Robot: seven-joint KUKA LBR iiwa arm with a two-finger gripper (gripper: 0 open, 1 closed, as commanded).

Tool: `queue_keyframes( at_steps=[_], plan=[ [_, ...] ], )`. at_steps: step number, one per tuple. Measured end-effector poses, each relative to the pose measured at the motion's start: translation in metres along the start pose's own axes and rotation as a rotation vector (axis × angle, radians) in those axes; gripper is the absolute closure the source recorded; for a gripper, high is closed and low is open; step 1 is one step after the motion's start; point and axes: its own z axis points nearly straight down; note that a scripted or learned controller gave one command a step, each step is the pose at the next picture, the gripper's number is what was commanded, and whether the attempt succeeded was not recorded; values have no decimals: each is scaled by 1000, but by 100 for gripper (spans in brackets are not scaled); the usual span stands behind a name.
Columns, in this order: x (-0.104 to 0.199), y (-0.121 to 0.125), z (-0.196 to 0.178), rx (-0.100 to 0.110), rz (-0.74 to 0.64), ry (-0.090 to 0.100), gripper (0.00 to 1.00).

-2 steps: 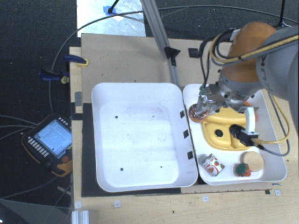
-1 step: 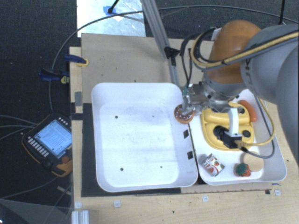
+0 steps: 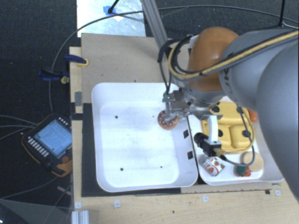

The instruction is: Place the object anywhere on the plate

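Note:
A small round brown ring-shaped object (image 3: 167,120), like a doughnut, lies in the left white bin (image 3: 131,143) near its right wall. My gripper (image 3: 169,107) stands directly over it, its tip touching or just above the object's top edge. The yellow plate (image 3: 229,125) lies in the right bin (image 3: 233,178), partly covered by my arm and wrist. Whether the object is held between the fingers cannot be made out.
In front of the plate in the right bin lie a small red-and-white cup (image 3: 214,166), a red-and-green berry-like piece (image 3: 241,171) and a tan disc (image 3: 248,158). An orange bit (image 3: 252,116) shows at the plate's far right. The bins share a wall (image 3: 189,143).

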Motion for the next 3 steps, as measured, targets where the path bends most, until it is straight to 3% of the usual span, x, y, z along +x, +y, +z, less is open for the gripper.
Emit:
queue_keyframes(
  at_steps=[1,2,3],
  plan=[
    [48,-23,-15,-1,-1,1,100],
    [89,-28,-3,1,1,-1,100],
    [87,-28,-4,0,6,-2,0]
  ],
)
